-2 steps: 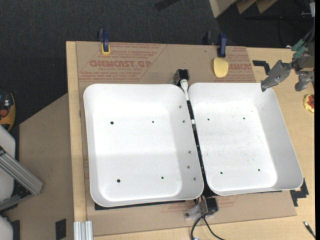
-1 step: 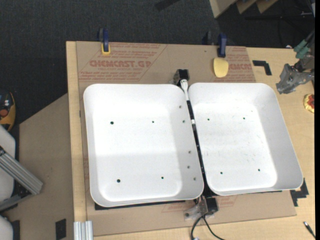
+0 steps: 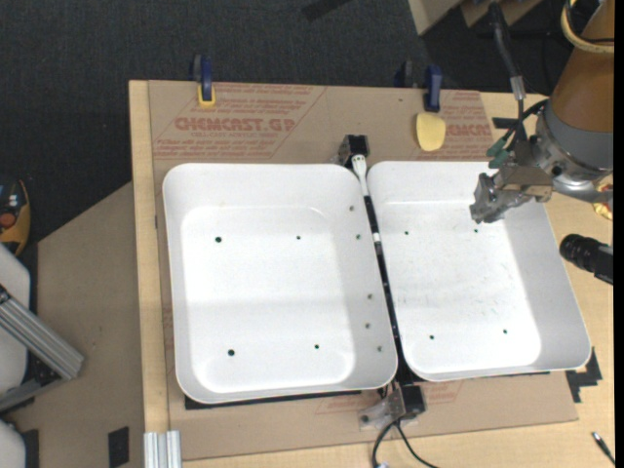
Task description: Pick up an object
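Note:
My gripper [image 3: 490, 206] hangs over the far right part of the right white bin [image 3: 546, 354], close to its back rim. The grey wrist and orange band reach in from the right above it. A small pale yellow object [image 3: 430, 131] lies on the brown board behind the right bin, outside both bins and to the left of the gripper. The left white bin [image 3: 185, 291] stands beside the right one, apart from the gripper.
The bins sit on a brown board [image 3: 253, 115] held by two blue clamps [image 3: 204, 74] at its back edge. A black strip [image 3: 375, 252] runs between the bins. Cables trail at the front edge [image 3: 390, 422].

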`<control>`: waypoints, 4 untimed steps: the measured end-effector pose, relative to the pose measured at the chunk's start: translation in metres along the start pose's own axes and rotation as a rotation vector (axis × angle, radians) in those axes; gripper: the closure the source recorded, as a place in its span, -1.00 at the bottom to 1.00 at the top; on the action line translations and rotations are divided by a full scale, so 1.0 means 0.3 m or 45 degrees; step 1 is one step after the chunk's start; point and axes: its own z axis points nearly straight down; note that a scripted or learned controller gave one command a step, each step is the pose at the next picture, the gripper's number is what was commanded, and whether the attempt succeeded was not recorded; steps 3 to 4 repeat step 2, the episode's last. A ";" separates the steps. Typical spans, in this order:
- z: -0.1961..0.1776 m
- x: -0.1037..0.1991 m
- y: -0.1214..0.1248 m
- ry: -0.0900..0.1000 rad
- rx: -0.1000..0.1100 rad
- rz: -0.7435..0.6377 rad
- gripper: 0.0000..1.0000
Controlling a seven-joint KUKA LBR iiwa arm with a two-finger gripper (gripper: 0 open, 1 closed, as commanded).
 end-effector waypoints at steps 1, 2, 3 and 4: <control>-0.735 0.088 -0.129 -0.004 -0.045 -0.001 1.00; -0.396 0.387 -0.010 -0.002 -0.004 -0.008 1.00; -0.396 0.387 -0.010 -0.002 -0.004 -0.008 1.00; -0.396 0.387 -0.010 -0.002 -0.004 -0.008 1.00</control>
